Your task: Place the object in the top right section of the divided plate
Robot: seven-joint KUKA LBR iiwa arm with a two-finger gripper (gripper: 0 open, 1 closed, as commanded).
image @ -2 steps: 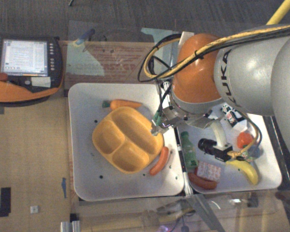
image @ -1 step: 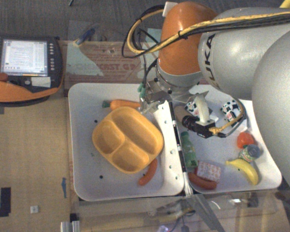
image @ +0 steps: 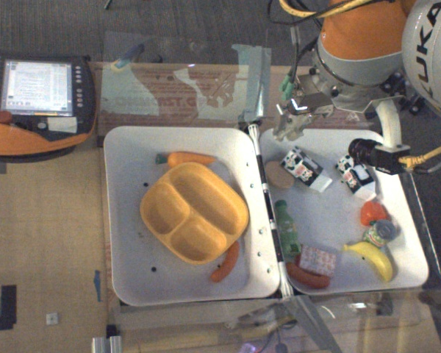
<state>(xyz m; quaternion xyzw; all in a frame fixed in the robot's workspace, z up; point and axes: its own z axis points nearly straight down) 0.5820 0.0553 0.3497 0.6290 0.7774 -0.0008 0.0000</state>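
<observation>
1. gripper (image: 292, 129) hangs over the far left corner of the right bin (image: 336, 223); whether it is released or clenched cannot be told from this angle, and nothing is seen held in it.
2. divided plate (image: 195, 212), yellow with three sections, lies turned at a slant in the middle of the left bin (image: 125, 219).
3. which thing is meant for the plate cannot be told; the two nearest lie in the left bin. an orange carrot (image: 189, 158) sits just beside the plate's far rim, and a red sausage (image: 226, 262) lies against its near right rim.
4. in the right bin, below the gripper, lie a brown disc (image: 279, 175) and a cow-patterned carton (image: 302, 166).
5. a second cow-patterned carton (image: 356, 175) sits near the bin's far right side.
6. a green bottle (image: 285, 228) lies along the bin's left wall, with a checked packet (image: 318, 259) and a dark red sausage (image: 307, 276) near its lower end.
7. at the near right are a red fruit (image: 373, 212), a small jar (image: 382, 232) and a banana (image: 373, 259), close together.
8. a teach pendant (image: 37, 105) rests on the bench, left of the bins.
</observation>
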